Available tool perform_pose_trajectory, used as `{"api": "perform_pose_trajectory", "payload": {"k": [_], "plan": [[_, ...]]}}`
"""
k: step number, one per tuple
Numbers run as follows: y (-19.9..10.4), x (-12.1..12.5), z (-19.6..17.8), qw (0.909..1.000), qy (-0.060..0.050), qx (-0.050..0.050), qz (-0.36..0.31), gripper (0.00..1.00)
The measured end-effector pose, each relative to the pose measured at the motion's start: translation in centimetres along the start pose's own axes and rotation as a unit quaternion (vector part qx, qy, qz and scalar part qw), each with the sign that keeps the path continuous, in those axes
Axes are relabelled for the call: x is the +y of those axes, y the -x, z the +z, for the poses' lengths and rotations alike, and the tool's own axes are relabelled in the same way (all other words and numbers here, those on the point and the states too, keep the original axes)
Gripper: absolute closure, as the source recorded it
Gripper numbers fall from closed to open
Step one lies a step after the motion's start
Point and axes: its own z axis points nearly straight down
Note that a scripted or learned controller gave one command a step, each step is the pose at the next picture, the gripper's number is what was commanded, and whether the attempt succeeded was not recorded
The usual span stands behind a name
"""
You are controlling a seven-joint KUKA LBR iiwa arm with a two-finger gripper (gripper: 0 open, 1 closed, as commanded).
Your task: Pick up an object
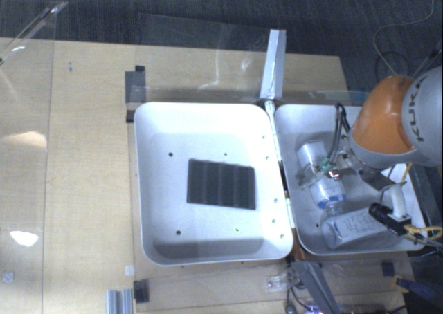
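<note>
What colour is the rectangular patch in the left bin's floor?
Dark grey, nearly black, with faint vertical ribbing: the rectangular patch in the left white bin, camera view.

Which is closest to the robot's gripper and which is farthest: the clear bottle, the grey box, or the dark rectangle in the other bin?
Measured from the gripper in the camera view:
1. Clear bottle, right bin, just beneath the gripper.
2. Grey box, right bin, lower down near the front wall.
3. Dark rectangle, middle of the left bin, across the divide.

Grey arm [398,122] over right bin [297,236], clear bottle [325,191], grey packet [353,228], left bin [149,167] with dark panel [221,183]
</note>
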Motion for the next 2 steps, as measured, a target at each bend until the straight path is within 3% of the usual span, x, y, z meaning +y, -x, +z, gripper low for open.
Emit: {"api": "perform_pose_trajectory", "payload": {"k": [1,2], "plan": [[-0.4,5.8,0.2,0.9985,-0.002,0.001,-0.055,0.0],[-0.4,6.0,-0.9,0.9985,0.0,0.002,-0.055,1.0]]}}
